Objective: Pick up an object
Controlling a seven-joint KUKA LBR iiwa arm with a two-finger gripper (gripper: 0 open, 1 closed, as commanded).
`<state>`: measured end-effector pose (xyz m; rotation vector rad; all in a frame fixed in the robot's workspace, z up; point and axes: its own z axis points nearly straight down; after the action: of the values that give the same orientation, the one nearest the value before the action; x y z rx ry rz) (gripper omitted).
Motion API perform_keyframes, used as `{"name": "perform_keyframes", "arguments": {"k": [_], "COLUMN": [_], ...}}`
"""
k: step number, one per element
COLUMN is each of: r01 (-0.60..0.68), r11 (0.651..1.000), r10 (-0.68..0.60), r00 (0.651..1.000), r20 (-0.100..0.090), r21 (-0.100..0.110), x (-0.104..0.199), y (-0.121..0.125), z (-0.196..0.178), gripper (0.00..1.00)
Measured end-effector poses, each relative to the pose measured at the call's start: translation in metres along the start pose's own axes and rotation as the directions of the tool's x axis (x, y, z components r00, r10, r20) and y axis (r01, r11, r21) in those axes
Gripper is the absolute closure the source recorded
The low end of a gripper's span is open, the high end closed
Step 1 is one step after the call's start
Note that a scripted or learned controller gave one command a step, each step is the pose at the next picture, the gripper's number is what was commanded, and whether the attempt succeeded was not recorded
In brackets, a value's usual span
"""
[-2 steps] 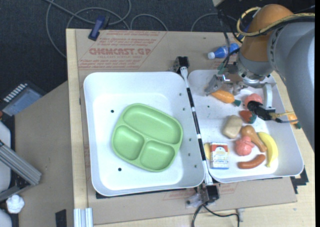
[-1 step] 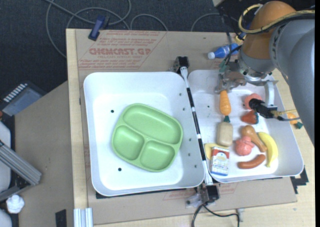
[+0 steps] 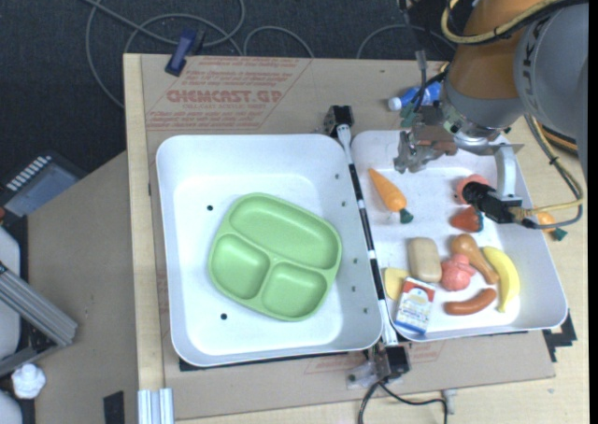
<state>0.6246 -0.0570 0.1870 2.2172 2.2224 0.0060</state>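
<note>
The carrot (image 3: 389,190) lies in the right bin (image 3: 551,305), just below and a little left of the fingers (image 3: 418,153), apart from them. The fingers hang over the bin's upper left part; nothing shows between them, and from this angle I cannot tell how far apart they stand. The same bin holds a bread roll (image 3: 423,259), a banana (image 3: 505,275), a sausage (image 3: 470,301), a small carton (image 3: 414,308), a pink piece (image 3: 455,274) and a red piece (image 3: 466,219), crowded toward its lower half. The left bin (image 3: 177,226) holds a green divided plate (image 3: 273,255), lying flat near its middle.
</note>
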Motion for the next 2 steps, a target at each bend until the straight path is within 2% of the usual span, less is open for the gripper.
{"name": "perform_keyframes", "arguments": {"k": [1, 2], "r01": [-0.002, -0.005], "r11": [1.0, 1.0], "r10": [0.002, 0.005], "r00": [1.0, 1.0], "r20": [0.001, 0.002], "r21": [0.005, 0.008], "x": [-0.001, -0.041], "y": [-0.001, -0.039], "z": [0.002, 0.063], "gripper": [0.0, 0.0]}}
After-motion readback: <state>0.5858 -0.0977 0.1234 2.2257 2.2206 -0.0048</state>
